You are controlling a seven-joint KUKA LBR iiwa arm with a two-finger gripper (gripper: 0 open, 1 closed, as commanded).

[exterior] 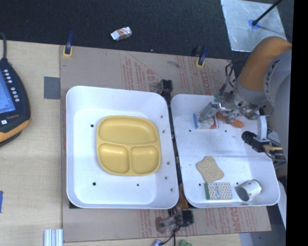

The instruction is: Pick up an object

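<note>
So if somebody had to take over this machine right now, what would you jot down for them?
End effector: low over the far end of the right bin, next to a small blue item.
Also in the right bin: tan pad, green packet, white cup lying on its side.
Left bin: yellow tray.
Done: nothing can be seen lifted yet.
Left: grip one object and raise it clear of its bin.
</note>
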